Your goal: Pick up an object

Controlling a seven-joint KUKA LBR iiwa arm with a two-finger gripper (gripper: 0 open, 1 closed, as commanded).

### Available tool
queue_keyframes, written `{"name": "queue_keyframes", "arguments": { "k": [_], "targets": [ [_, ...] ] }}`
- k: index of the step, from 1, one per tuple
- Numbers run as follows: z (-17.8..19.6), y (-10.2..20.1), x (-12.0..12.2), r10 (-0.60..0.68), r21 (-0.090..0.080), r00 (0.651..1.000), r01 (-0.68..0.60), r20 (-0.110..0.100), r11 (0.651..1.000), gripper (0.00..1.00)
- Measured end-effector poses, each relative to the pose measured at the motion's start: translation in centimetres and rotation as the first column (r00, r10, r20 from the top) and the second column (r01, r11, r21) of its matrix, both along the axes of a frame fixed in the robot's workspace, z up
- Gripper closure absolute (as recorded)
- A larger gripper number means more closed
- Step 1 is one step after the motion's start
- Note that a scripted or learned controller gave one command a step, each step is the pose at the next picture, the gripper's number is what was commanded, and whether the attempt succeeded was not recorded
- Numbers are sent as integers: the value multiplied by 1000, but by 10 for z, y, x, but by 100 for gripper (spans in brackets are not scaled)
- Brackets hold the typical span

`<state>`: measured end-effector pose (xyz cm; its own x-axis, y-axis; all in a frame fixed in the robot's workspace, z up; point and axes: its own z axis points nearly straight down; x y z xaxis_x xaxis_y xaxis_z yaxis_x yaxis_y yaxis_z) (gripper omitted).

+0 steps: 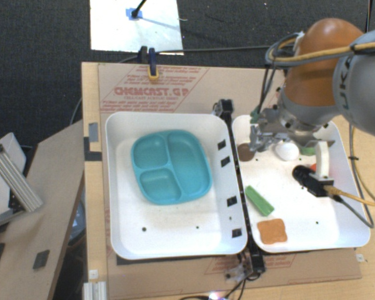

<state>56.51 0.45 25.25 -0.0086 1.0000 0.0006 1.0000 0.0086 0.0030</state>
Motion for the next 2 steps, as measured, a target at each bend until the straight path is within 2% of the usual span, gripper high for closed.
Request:
{"name": "queue_keyframes", "arguments": {
  "k": [1,2],
  "targets": [
    [-10,49,0,-1,0,1000,1,-3,1000,100],
    [-26,100,12,0,0,1000,0,-1,1000,100]
  ]
}}
